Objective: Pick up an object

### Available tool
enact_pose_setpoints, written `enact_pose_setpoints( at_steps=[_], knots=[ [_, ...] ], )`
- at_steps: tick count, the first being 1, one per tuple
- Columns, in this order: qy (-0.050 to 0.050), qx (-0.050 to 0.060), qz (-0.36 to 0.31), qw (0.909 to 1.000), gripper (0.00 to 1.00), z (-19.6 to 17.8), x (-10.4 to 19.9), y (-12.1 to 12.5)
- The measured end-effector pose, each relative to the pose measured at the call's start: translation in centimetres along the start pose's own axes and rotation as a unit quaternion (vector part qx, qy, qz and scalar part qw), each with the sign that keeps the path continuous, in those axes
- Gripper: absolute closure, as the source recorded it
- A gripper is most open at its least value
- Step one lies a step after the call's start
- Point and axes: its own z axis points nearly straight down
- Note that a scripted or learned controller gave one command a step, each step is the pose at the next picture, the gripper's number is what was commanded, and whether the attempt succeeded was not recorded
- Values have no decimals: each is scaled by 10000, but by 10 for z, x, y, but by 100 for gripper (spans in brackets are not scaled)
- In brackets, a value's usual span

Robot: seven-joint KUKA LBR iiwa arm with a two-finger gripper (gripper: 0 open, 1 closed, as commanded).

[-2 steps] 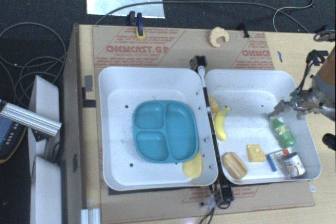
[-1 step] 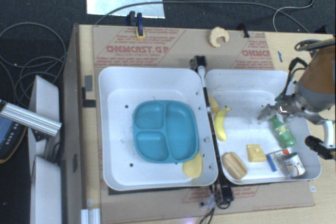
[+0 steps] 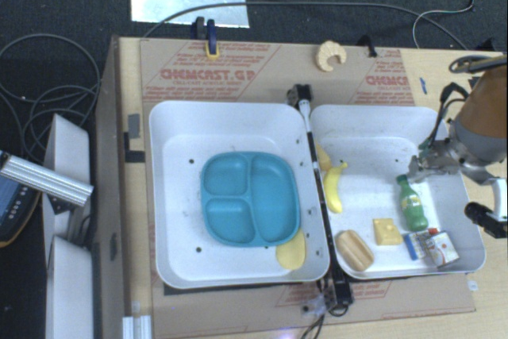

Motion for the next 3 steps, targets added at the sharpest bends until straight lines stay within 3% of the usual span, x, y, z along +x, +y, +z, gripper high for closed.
enact_pose_setpoints(
  at_steps=[1,2,3],
  knots=[
    [1,1,0,10000,0,0,0,0],
    [6,-23,-2,10000,0,-124,78,13],
    [9,39,31,10000,0,-50,58,-19]
  ],
)
